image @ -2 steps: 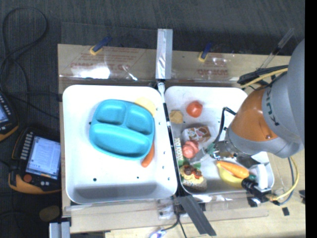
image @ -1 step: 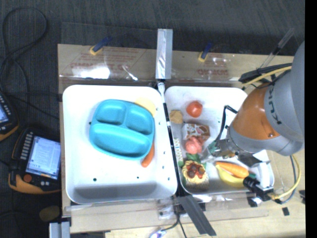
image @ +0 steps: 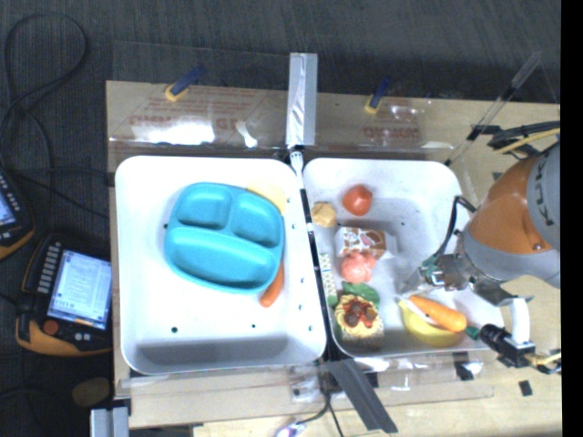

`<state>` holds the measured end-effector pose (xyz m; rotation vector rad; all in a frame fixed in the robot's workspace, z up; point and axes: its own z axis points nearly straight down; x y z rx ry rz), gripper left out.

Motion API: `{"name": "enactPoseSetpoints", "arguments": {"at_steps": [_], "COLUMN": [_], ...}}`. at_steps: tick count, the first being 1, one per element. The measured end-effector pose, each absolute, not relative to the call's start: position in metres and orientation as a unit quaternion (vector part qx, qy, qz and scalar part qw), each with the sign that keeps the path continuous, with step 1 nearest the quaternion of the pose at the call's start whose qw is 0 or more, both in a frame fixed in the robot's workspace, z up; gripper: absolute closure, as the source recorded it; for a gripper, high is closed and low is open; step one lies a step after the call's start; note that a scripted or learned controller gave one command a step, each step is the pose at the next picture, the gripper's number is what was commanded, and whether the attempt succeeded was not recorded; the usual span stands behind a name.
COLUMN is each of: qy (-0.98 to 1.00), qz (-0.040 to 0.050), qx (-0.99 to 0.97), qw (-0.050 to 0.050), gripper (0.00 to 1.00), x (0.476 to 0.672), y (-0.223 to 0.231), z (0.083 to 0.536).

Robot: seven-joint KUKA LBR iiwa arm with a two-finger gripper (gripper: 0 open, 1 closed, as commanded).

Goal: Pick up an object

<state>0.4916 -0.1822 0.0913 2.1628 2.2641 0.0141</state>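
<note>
Hand is parked low over the right bin, near its right wall, can't tell how it's set, too small to read. Going by size: table carries both bins, left bin has the big blue divided plate with an orange carrot tucked at its edge. Toy food crowds the right bin, and the banana with an orange piece on top sits just below the hand, so that's probably the target, with the red tomato further up
</note>
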Motion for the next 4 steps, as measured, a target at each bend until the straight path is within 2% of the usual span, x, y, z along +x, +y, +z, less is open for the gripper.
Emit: {"name": "enactPoseSetpoints", "arguments": {"at_steps": [1, 2, 3, 4], "qy": [0.723, 0.659, 0.674, 0.675], "qz": [0.0033, -0.0019, 0.0003, 0.0006], "qx": [0.69, 0.752, 0.739, 0.738], "qw": [0.006, -0.001, 0.003, 0.005], "gripper": [0.0, 0.0, 0.0, 1.0], "x": [0.491, 0.483, 0.485, 0.487], "y": [-0.183, -0.168, -0.169, -0.169], "z": [0.09, 0.106, 0.089, 0.099]}}
